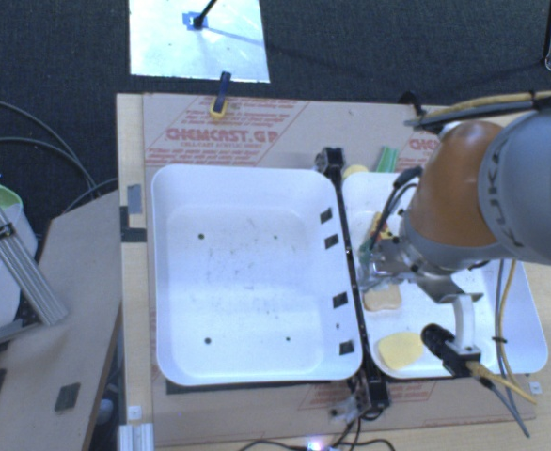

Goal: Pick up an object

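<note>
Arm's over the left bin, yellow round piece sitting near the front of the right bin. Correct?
Not quite. The camera view shows the arm over the right bin, not the left bin. The rest holds: the yellow round piece lies near the front of the right bin.

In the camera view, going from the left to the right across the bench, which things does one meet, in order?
Left bin → black divider → tan piece and yellow piece in the right bin → arm.
</note>
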`<state>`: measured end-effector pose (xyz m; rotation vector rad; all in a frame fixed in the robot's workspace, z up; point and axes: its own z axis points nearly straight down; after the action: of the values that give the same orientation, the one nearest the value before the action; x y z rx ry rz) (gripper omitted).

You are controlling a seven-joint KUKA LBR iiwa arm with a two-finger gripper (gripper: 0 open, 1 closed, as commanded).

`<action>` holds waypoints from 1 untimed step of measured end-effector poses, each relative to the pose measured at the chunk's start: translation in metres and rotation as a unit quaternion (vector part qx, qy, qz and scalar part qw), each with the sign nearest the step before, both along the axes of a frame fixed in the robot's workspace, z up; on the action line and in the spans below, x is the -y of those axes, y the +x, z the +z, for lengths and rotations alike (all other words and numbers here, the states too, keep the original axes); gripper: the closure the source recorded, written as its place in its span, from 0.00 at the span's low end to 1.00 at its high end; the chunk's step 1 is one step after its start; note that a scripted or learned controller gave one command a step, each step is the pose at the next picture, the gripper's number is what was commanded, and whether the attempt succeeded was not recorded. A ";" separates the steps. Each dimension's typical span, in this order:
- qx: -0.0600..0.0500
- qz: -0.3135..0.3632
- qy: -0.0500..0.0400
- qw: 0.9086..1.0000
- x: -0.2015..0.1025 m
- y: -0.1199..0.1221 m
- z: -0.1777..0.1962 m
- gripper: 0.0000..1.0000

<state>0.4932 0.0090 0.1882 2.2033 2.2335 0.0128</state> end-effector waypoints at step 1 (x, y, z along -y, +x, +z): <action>0.001 -0.004 -0.001 1.000 0.001 0.007 0.081 1.00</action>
<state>0.4998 0.0078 0.2697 2.2093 2.2229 0.0132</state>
